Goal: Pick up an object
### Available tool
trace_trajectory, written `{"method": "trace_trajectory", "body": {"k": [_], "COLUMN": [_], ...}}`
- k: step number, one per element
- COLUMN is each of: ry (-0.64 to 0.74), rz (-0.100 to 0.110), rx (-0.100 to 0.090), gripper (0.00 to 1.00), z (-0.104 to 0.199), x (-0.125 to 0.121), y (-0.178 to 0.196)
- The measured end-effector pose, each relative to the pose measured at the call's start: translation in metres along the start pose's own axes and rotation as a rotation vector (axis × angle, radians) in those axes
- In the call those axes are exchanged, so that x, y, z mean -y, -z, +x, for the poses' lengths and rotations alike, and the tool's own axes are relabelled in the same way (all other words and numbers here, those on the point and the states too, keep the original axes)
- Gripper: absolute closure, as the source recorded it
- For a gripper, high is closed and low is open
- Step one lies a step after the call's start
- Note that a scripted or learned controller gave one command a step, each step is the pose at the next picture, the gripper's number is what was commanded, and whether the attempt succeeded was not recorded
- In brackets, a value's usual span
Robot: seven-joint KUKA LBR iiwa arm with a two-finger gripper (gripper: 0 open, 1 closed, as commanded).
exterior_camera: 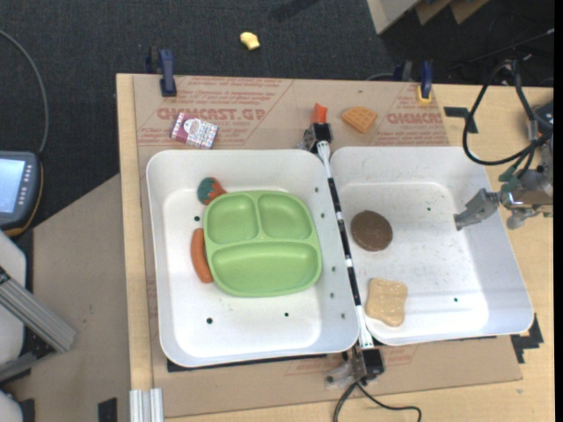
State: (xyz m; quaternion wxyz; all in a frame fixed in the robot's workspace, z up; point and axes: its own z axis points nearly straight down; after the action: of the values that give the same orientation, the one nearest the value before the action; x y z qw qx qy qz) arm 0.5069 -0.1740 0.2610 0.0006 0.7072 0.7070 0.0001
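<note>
While the arm is reaching in from three o'clock, you are looking at a pick that, as far as I can judge, is not yet begun: nothing is sitting between the fingers and every object is lying on a surface.

Starting at nine o'clock, the left bin (171, 315) is carrying a green divided plate (261, 243) at its centre. An orange sausage-shaped piece (201, 255) is lying just beside the plate's nine o'clock edge, and a small teal and red item (209, 189) is sitting near its eleven o'clock corner. Above the bins, on the bare counter (141, 236), a small printed packet (194, 130) is resting at eleven o'clock and a waffle-like square (359, 119) at one o'clock.

Moving on, the right bin (501, 310) is holding the likeliest candidates: a round brown disc (372, 231) near its nine o'clock wall and a tan slice like bread (386, 301) at its seven o'clock corner.

At three o'clock the pincer (471, 210) is hanging over the right bin, well apart from both pieces. You cannot tell from here whether it is spread or pressed together. Choosing a target, descending, closing and lifting are all remaining, by my reading.
</note>
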Motion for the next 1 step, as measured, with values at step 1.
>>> {"method": "trace_trajectory", "body": {"k": [1], "ry": [0.004], "rz": [0.011], "rx": [-0.006], "gripper": [0.00], "z": [0.0536], "x": [0.0298], "y": [-0.0796]}}
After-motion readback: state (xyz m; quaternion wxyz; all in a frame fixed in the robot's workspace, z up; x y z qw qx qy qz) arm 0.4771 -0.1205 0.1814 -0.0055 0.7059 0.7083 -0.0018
